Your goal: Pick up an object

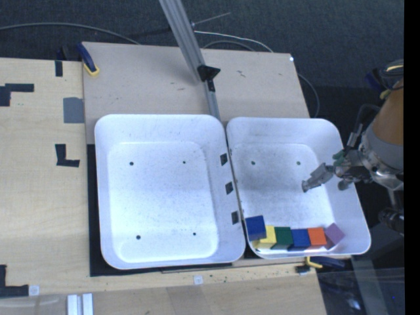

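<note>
hovering my gripper [314,181] over the right bin [282,131], grasping nothing i can see and how its jaws stand i cannot tell, because the blocks [292,236] sit crowded along the bin's near wall.

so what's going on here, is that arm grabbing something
Not yet. The arm reaches in from the right with its tool above the right bin, holding nothing that can be seen. The coloured blocks sit in a row along that bin's near edge: blue block, yellow, green, another blue, orange and purple. The tool is apart from them.
</note>
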